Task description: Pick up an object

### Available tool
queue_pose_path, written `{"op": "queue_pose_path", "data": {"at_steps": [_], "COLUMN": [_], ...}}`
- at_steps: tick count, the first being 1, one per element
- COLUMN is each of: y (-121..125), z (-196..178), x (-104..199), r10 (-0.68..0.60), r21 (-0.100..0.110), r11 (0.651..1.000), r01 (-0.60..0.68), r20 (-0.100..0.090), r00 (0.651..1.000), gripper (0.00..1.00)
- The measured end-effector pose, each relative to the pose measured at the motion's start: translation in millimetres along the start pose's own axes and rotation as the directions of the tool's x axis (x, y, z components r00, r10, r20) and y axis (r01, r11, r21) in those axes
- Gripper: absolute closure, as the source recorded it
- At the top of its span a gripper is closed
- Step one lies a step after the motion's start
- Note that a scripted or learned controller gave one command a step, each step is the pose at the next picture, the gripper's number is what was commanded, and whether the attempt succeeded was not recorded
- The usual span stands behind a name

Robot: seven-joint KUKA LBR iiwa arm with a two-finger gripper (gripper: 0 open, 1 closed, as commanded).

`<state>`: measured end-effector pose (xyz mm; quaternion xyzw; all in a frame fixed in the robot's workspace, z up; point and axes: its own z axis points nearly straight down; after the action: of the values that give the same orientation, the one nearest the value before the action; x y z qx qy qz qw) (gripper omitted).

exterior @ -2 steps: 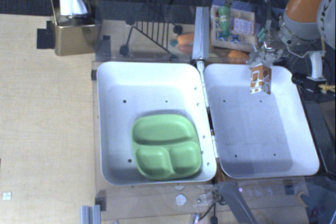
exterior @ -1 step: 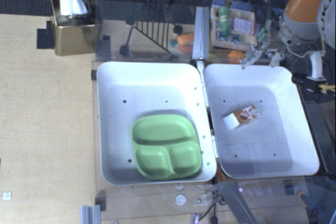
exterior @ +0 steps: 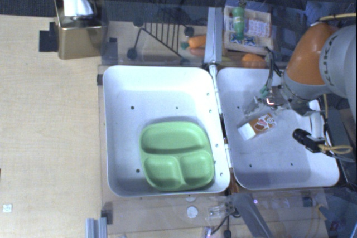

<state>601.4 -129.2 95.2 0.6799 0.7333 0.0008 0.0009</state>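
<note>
A small packet (exterior: 257, 125), white at one end and orange-brown at the other, lies flat in the upper middle of the right bin (exterior: 290, 170). My gripper (exterior: 268, 102) hangs just above and behind the packet, at its far right end, with the grey and orange arm reaching in from the right. A green divided tray (exterior: 177, 154) with three compartments rests in the lower half of the left bin (exterior: 128, 97). Nothing shows between the gripper and the packet that tells of a hold.
Behind the bins stand a brown box (exterior: 75, 28) with white tissue, a black wire rack (exterior: 162, 36), an orange item (exterior: 196, 42) and a card with a green bottle (exterior: 239, 20). A metal divider (exterior: 218, 114) separates the bins. Pale wood bench lies left.
</note>
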Motion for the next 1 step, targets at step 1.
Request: {"op": "queue_pose_path", "data": {"at_steps": [1], "y": [-58.6], "z": [7.1], "x": [28.1], "r10": [-0.076], "r21": [-0.009], "r11": [0.997], "r01": [0.076], "r20": [0.003], "r00": [0.997], "gripper": [0.00]}}
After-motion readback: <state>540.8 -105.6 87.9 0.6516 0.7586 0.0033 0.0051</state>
